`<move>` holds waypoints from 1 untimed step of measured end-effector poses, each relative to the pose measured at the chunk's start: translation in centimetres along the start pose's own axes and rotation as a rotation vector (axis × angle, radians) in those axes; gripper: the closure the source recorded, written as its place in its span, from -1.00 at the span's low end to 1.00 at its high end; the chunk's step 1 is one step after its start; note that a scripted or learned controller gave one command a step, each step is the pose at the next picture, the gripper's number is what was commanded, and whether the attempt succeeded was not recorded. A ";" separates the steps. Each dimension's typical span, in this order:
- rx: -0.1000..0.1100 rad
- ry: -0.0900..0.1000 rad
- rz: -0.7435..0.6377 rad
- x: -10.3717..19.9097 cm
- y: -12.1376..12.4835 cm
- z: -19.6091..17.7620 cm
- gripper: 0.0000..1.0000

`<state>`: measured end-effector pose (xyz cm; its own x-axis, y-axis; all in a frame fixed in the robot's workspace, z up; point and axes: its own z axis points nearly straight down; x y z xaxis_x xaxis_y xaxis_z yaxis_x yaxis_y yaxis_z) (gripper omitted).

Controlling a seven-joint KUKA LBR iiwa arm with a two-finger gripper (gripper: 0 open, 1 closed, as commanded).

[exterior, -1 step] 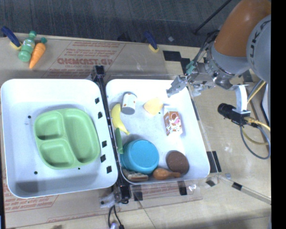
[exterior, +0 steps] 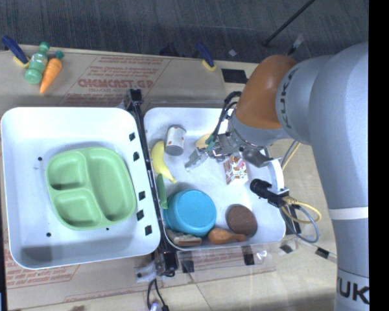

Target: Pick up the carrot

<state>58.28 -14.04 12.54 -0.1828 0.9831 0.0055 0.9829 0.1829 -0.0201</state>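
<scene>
An orange carrot (exterior: 50, 74) with a green top lies on the cardboard beyond the left bin's far left corner, next to a green toy bottle (exterior: 35, 66). My gripper (exterior: 198, 157) hangs low in the right bin (exterior: 272, 193), between a small can (exterior: 175, 139) and a red-and-white packet (exterior: 235, 169). It is far to the right of that carrot. Another orange, carrot-like piece (exterior: 222, 236) lies against the right bin's near wall. I see nothing clearly held by the gripper.
The right bin also holds a banana (exterior: 159, 162), a blue bowl (exterior: 192, 211), a brown rounded item (exterior: 241, 219) and a tan piece (exterior: 187, 240). A green divided plate (exterior: 91, 186) sits in the left bin (exterior: 19, 128). Cables trail at the right bin's near right corner.
</scene>
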 end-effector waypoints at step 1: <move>-0.011 -0.002 0.014 5.4 -4.8 3.7 -1.00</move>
<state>52.52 -9.63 9.00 -0.1695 0.9855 0.0031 0.9855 0.1695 -0.0095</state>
